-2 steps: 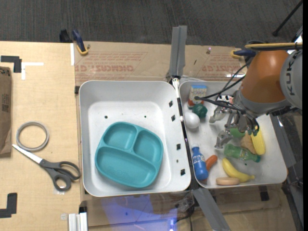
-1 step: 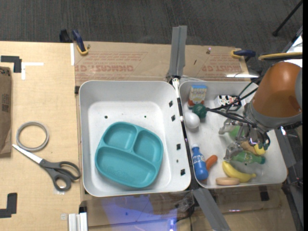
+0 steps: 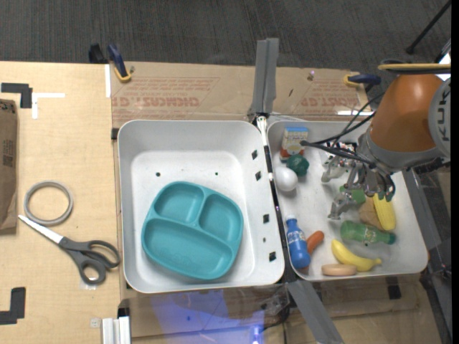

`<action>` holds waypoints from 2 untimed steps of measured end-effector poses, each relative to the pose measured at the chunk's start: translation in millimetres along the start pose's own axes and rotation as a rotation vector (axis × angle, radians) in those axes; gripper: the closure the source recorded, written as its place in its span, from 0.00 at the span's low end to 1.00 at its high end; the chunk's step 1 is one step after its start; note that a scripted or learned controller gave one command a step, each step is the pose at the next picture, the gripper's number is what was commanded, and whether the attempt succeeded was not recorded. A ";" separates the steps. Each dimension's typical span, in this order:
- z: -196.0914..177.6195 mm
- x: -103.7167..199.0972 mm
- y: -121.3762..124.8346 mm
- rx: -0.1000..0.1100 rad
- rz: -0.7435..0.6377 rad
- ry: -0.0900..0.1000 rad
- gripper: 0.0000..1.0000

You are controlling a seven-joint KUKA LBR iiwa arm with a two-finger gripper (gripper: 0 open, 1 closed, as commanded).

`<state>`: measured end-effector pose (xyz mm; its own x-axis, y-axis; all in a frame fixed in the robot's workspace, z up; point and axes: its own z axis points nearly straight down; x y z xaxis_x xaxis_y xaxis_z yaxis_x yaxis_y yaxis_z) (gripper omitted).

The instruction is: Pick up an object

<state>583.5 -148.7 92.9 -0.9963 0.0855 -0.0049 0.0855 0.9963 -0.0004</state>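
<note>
My gripper [image 3: 337, 188] hangs over the middle of the right bin [image 3: 412, 264], its two metal fingers [image 3: 331, 169] spread open with bare bin floor between them. Just to its right and front lie a yellow corn cob [image 3: 384, 211], a tan piece [image 3: 367, 213] and a green bottle [image 3: 366, 233]. Along the front sit a banana [image 3: 353, 256], a pinkish sausage [image 3: 338, 269], an orange carrot [image 3: 314, 240] and a blue bottle [image 3: 295, 244]. To its left are a white egg [image 3: 286, 180], a dark green lump [image 3: 297, 165] and a small carton [image 3: 294, 138].
The left bin [image 3: 136, 149] holds a teal divided plate [image 3: 192, 229]. On the bench to the left lie scissors [image 3: 75, 251] and a tape roll [image 3: 48, 201]. The arm's orange band [image 3: 405, 113] overhangs the right bin's back right corner.
</note>
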 end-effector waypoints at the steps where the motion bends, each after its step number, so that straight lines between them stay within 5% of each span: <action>1: -0.2 55.2 -62.6 0.000 0.094 0.002 0.00; 2: -10.8 53.2 -61.7 0.002 0.090 -0.003 1.00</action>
<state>525.2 -205.6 103.4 -0.9846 0.1747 -0.0080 0.1747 0.9846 -0.0014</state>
